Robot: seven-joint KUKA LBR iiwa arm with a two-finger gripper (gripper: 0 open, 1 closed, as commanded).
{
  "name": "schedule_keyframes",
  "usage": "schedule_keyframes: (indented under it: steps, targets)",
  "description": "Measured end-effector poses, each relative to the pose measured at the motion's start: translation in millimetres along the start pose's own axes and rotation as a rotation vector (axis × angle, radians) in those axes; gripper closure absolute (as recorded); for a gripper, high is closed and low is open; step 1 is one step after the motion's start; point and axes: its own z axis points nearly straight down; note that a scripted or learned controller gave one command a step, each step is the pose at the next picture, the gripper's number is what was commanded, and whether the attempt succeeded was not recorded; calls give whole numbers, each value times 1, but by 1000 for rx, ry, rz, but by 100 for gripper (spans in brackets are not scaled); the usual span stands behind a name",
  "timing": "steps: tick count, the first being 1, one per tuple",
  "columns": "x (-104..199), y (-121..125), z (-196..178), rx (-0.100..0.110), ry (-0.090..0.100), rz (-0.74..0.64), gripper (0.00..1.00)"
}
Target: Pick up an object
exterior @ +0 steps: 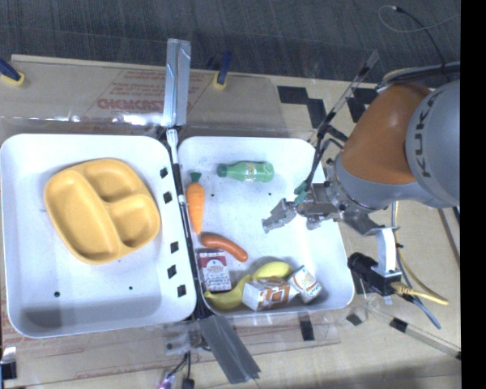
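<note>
White right bin (251,148), bare middle, end effector (277,219) perhaps open

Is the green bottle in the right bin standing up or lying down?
Lying down. The green bottle rests on its side near the far wall of the right bin, long axis running left to right.

- Two bins side by side on the counter (243,87): left bin (24,298) carries a divided tray (102,209), sitting toward its 10 o'clock.
- Right bin (251,148): bottle (245,171) lying at 12 o'clock, carrot (195,204) at 9, against the left wall.
- Sausage (223,247) just below the carrot.
- At 6 o'clock, a cluster: small box (215,271), banana (247,286), carton (269,295), second carton (306,283), touching.
- Hand (280,216) hangs at 3 o'clock, arm (397,148) beyond.
</note>
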Motion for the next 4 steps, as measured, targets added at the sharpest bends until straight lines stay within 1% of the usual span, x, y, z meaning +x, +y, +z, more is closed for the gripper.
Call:
schedule_keyframes:
  steps: [1, 2, 3, 4]
  targets:
    - [36, -21, 117, -7, -2, 37, 0]
    - [58, 14, 124, -3, -1, -93, 0]
    - [59, 14, 116, 1, 0, -98, 100]
    - [89, 79, 23, -2, -1, -50, 100]
